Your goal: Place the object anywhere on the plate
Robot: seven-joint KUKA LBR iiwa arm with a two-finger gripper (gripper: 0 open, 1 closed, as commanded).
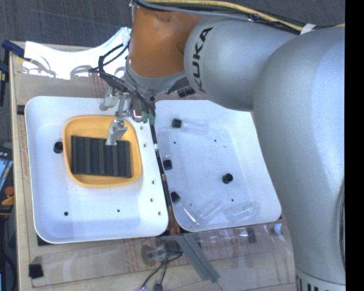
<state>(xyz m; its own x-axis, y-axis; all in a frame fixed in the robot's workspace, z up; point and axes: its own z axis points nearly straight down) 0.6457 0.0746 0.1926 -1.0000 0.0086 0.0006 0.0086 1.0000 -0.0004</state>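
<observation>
Hovering at the plate's (76, 173) upper edge, left-centre of frame, your pincer (116, 129) seems over the black object (101, 156) already lying there; its spread I cannot tell. Next, lift clear.

You see two smooth, glossy white plastic bins (91, 223); the left one holds a matt yellow plate (79, 129) bearing a dark ribbed slab (101, 156). At three o'clock, the arm (279, 59) looks satin grey.

Two white bins (97, 223), one yellow plate (76, 132), one black ridged object (100, 156)
</observation>
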